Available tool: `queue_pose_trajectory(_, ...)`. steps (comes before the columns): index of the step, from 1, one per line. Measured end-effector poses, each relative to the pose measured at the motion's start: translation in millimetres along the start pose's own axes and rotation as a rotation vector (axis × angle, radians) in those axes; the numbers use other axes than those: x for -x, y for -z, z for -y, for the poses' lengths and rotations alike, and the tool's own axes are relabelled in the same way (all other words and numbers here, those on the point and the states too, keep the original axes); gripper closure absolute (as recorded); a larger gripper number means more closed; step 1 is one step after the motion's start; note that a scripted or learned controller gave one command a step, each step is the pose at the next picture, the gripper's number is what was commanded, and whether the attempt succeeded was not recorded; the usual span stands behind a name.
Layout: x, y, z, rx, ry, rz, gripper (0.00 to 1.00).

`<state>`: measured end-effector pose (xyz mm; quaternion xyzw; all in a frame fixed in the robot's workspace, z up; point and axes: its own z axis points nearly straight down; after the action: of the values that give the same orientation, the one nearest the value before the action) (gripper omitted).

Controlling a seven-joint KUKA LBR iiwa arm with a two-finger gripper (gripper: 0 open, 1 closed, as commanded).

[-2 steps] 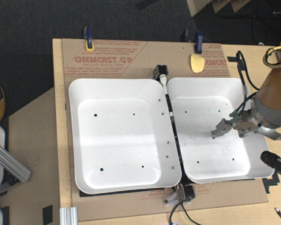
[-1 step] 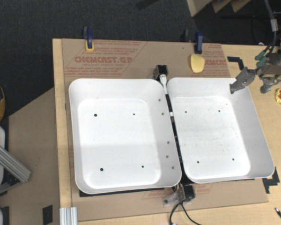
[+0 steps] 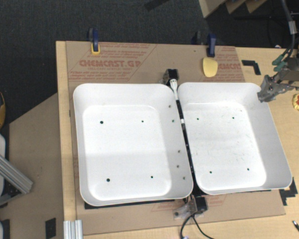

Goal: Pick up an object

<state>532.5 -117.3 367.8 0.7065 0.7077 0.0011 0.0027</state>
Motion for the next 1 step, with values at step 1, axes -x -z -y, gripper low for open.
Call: queue_pose_trajectory(1,-23.7,-89.9,6.5,-0.015,-0.001,-0.005,1.00)
